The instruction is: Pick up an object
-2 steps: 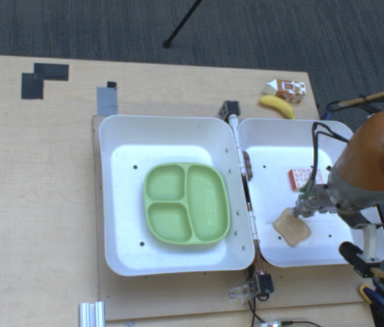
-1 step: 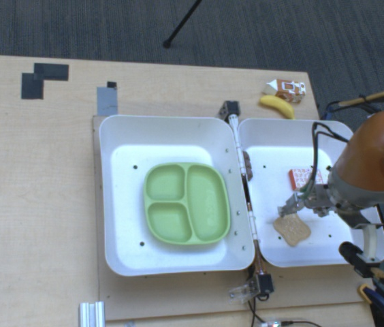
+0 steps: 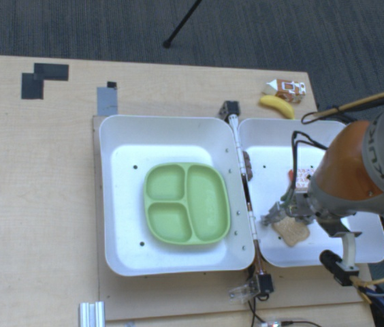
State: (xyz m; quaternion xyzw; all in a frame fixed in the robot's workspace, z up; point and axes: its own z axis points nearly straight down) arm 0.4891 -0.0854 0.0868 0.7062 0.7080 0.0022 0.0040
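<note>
Camera view: claw (image 3: 278, 216), grip state indiscernible, sat low in right bin (image 3: 267, 176), touching tan slab (image 3: 292, 232); green tray (image 3: 186, 204) in left bin (image 3: 120, 182).

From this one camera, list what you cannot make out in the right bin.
- Gripper: in the camera view the arm's wrist covers it from above; finger state unreadable.
- Tan slice-like object: partly under the wrist, so contact with the gripper is unclear.
- Small red-and-white item: too small and half hidden by the arm to identify.
- Right bin: its right side is covered by the arm.

Bright even overhead light; white bins (image 3: 178, 131) slightly overexposed; soft shadows; mild blur.
</note>
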